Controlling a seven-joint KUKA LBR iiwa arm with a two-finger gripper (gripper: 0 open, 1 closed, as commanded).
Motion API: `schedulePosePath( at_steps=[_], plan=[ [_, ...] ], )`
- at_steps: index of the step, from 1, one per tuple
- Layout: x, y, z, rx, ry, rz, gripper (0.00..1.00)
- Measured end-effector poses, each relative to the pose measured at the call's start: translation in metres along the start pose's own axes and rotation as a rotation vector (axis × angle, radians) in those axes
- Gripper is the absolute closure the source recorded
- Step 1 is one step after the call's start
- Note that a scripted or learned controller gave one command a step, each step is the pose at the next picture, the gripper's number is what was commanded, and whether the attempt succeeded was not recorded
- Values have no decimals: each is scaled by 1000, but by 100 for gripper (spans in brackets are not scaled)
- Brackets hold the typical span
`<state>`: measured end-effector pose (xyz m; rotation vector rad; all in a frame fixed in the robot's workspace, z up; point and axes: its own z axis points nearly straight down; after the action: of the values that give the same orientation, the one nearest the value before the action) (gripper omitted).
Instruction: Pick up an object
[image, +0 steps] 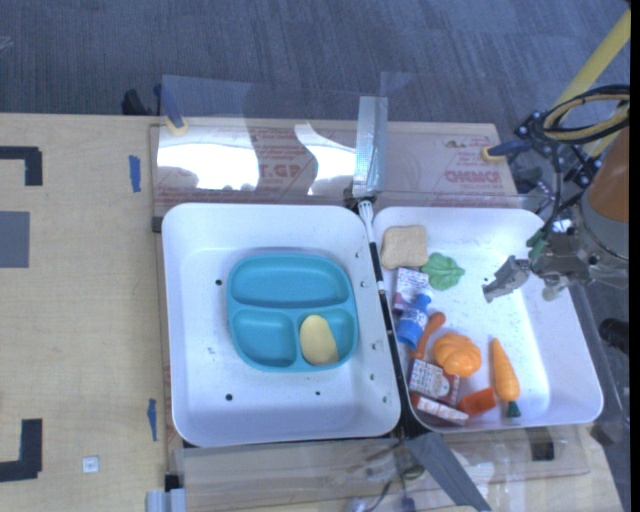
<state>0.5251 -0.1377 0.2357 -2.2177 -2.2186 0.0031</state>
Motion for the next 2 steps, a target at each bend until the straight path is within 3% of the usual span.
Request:
schedulePosePath(
  at_steps=[1, 2],
  plan=[
    [18, 13, -39, -3, -1, 393, 0],
    [17, 13, -38, -2, -1, 394, 0]
  ],
)
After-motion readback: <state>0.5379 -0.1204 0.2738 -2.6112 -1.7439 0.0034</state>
